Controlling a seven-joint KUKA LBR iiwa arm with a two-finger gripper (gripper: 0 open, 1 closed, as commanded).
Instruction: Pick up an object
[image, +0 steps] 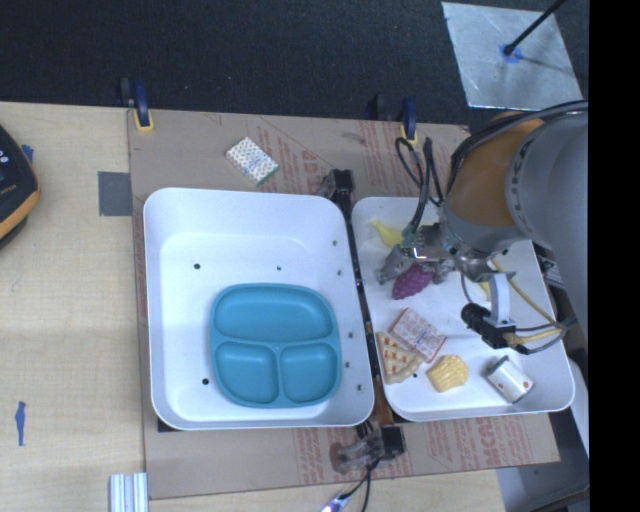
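The right bin (545, 400) holds several small items. A purple grape bunch (409, 284) lies near its left side, and my gripper (415, 258) hangs directly over its upper edge, partly covering it. A yellow banana-like piece (386, 232) lies just up and left of the gripper. Lower in the bin are a pink-and-white packet (415, 332), a waffle piece (394, 358), a yellow crinkled snack (447, 373) and a white cylinder (508, 379). The grey arm with its orange band (490, 185) covers the bin's upper right.
The left bin (170, 215) holds a blue divided plate (274, 343). A small patterned packet (251, 159) lies on the cardboard behind the left bin. Cables (520, 320) loop over the right bin's right side. A black-and-yellow device (12, 185) sits at the far left.
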